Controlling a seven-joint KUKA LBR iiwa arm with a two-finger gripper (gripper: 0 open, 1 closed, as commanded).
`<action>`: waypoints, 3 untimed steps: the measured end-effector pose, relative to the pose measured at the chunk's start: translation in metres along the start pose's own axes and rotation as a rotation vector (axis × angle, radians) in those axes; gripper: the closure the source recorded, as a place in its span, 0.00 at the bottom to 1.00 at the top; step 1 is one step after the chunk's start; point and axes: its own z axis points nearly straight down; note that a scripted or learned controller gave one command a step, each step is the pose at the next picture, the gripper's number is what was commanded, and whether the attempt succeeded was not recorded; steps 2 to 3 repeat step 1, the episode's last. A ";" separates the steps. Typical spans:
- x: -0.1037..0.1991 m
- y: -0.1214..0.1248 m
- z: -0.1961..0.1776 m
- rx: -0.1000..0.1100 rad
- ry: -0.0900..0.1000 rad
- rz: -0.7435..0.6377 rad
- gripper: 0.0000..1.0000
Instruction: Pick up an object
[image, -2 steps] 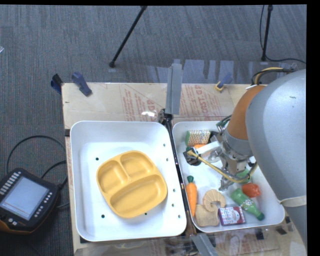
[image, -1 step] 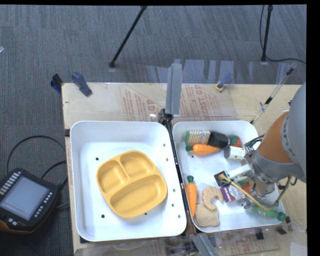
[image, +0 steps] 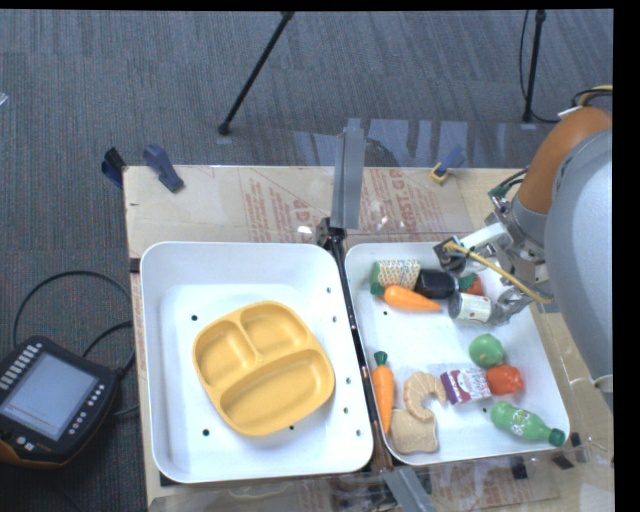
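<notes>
Divided plate (image: 264, 366) in left bin (image: 160, 300); toy foods in right bin (image: 553, 385); gripper (image: 452, 283) over right bin's rear.

The bench (image: 250, 195) wears a printed cardboard-looking top, and two white bins sit on it side by side: the left bin (image: 170, 300) fills the near-left stretch, the right bin (image: 545, 345) the near-right. A blue clamp (image: 162, 167) grips the far-left corner, a yellow-and-blue clip (image: 446, 166) the far edge.
</notes>
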 end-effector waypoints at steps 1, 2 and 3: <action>-0.011 0.041 -0.155 -0.005 0.006 0.043 0.00; -0.011 0.041 -0.155 -0.005 0.006 0.043 0.00; -0.011 0.041 -0.155 -0.005 0.006 0.043 0.00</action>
